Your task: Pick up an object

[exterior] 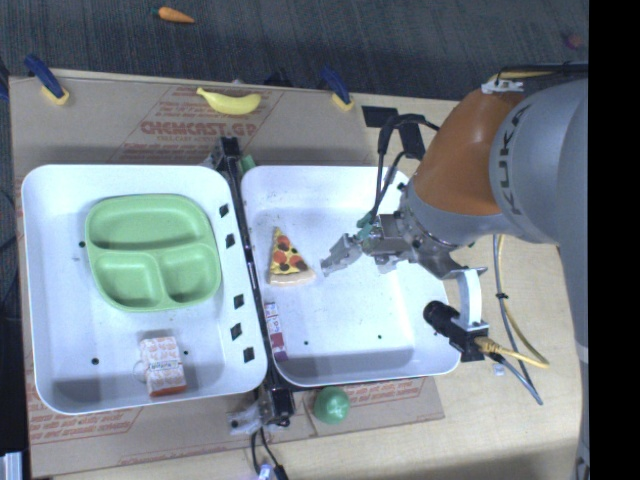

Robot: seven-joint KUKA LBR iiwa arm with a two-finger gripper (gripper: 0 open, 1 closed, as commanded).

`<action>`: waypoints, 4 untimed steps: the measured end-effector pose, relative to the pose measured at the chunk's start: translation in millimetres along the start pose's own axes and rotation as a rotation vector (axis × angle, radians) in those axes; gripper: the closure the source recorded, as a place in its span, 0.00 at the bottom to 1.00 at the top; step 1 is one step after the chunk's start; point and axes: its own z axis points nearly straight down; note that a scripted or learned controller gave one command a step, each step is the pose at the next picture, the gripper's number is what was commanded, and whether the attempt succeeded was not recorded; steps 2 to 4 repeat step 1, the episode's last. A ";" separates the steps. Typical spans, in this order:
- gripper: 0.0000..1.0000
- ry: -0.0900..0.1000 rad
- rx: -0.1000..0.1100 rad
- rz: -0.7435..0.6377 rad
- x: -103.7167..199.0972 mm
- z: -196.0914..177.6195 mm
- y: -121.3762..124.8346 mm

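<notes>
The grey arm (500,178) leans in from the right over the right bin (400,358), its orange band bulging above the wrist, and the gripper (335,259) hangs low over the bin floor with its tip pointing left. From where I stand I cannot tell how it is set, open or closed, since the tip is a small grey blur against the white plastic; nothing shows clamped in it. Just beside that tip, to its left, lies a toy pizza slice (288,258), flat on the bin floor near the divider, apart from the gripper by a thin strip of white. In the left bin (45,268) sits a green divided tray (153,251), and nearer the front a small snack packet (161,363) (its label too blurred to read). Outside the bins, a toy banana (230,99) rests on the cardboard at the back, a green ball (331,404) sits at the front edge, and a small orange item (176,14) lies on the dark floor beyond.
</notes>
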 end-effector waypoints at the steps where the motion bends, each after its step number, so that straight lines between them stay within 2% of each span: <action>1: 0.00 0.000 0.000 0.000 0.0 0.0 0.0; 4: 0.00 0.000 0.000 0.000 0.0 0.0 0.0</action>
